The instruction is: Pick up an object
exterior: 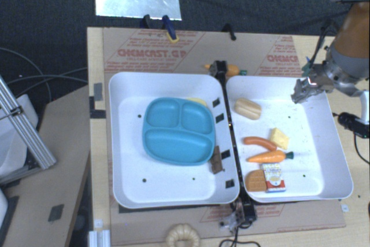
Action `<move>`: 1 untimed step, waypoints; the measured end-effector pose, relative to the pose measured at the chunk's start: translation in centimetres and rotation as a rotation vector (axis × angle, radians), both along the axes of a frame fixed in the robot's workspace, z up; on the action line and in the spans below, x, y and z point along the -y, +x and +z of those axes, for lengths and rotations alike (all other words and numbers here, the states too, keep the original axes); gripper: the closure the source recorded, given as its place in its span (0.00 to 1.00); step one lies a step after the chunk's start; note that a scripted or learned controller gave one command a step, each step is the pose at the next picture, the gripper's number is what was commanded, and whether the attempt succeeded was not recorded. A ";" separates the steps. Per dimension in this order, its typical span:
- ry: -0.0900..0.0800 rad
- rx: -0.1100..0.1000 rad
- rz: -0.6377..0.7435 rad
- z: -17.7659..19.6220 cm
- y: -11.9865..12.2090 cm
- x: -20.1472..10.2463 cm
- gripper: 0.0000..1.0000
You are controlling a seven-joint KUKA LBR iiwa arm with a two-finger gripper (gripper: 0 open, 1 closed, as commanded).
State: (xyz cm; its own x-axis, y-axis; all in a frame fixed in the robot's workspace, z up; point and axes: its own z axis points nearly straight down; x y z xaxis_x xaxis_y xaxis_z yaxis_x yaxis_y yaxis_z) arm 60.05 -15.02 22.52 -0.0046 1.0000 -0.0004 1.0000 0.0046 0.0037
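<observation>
Six food items in rt bin [332, 142], one blue tray [178, 130] in left; fingers [302, 92] state unclear

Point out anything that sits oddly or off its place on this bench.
A braided bread piece lies on the bench by its near edge, outside both bins. A small brown item leans at the left bin's divider wall, beside the blue tray. Nothing looks spilled or broken.

The arm [351, 49] has a grey body, an orange band above the wrist and a dark metal gripper [302, 92].
</observation>
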 end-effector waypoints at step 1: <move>0.001 -0.003 0.004 -0.1 -1.4 -6.2 1.00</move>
